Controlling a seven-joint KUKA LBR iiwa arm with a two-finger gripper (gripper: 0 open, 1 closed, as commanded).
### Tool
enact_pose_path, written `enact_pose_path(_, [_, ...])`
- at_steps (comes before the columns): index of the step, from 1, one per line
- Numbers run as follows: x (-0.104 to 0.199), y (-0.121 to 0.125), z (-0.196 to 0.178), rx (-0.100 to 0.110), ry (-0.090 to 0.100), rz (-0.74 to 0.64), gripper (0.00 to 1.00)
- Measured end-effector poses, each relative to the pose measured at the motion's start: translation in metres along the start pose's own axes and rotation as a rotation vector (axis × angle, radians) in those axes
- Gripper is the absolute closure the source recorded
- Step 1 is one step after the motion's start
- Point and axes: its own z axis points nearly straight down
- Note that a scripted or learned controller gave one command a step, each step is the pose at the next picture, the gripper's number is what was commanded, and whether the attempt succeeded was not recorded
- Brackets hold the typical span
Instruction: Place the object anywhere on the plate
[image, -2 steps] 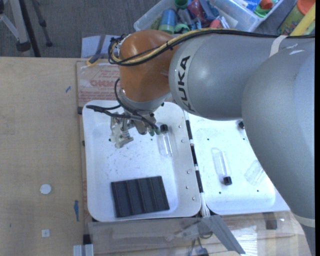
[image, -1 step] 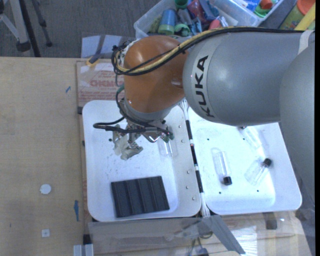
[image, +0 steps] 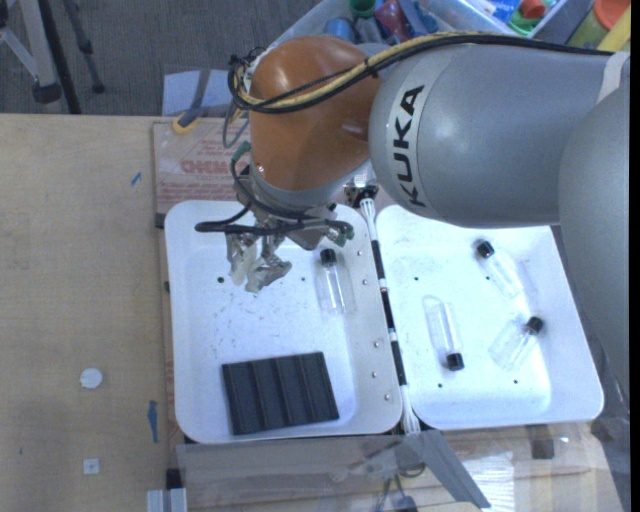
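While the jaws (image: 257, 268) hang parted and bare over the left bin (image: 190, 330), a clear vial (image: 330, 284) lies just beside them.
The ridged black plate (image: 279, 392) rests nearer the front; "KUKA" marks the grey arm (image: 480, 130); wooden desk (image: 70, 280) beneath.

Arm (image: 480, 120) grey w/ black KUKA lettering, orange band (image: 300, 110) above wrist, yellow + black cables over it. Gripper (image: 255, 268) pale metallic. Both bins white: left bin (image: 190, 330) flecked w/ dark specks, right bin (image: 570, 390) plain. Plate (image: 279, 392) dark grey/black, ribbed in stripes. Vials (image: 331, 282) clear w/ black caps. Bench (image: 70, 300) tan wood. Small white disc (image: 91, 378) on it.
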Motion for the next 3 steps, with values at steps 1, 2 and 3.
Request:
enact_pose_path(1, [0.008, 0.004, 0.011, -0.003, 0.005, -0.278, 1.00])
enact_pose_path(2, [-0.035, -0.045, 0.042, -0.001, 0.000, -0.310, 1.00])
enact_pose_path(3, [0.011, 0.004, 0.028, -0.005, 0.005, -0.691, 1.00])
